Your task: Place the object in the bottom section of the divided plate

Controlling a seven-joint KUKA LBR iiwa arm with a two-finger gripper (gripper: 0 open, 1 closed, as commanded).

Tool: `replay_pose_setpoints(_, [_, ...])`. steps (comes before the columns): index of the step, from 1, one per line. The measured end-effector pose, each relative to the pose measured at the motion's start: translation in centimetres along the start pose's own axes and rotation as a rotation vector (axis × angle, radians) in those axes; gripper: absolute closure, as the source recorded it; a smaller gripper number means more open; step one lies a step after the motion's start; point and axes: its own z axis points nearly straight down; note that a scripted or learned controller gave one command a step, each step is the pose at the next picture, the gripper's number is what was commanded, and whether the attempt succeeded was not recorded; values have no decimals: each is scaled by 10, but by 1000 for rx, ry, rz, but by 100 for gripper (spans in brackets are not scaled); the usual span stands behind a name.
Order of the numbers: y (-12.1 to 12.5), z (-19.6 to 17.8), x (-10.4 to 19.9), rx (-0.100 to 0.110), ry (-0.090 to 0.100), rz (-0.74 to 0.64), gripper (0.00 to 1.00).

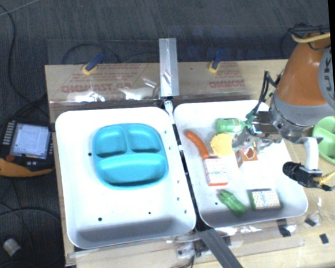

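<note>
Currently pick stage: gripper (244, 144) low in right bin (288, 205) beside yellow item (221, 144), grasp indiscernible; next, lift and carry toward nine o'clock to plate (128, 154), lower section.

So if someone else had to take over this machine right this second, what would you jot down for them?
Gripper: low over the right bin, among the toy items; I can't tell whether it is open or shut, or holding anything.
Divided plate: blue, in the left bin, with nothing in its bottom section.
Right bin items: orange carrot, yellow piece, green piece, white-and-red box, green bottle, small patterned box.
Done: nothing placed yet.
Left: grasp one object, carry it to the plate's bottom section.
</note>
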Motion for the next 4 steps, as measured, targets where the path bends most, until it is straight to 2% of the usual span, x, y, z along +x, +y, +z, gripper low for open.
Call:
replay_pose_setpoints(1, [42, -50, 93, 0, 4, -19, 100])
replay_pose_setpoints(2, [42, -50, 92, -1, 2, -17, 0])
replay_pose_setpoints(3, [124, -50, 158, 0, 1, 44, 0])
replay_pose_setpoints(4, [122, -126, 172, -4, 0, -294, 0])
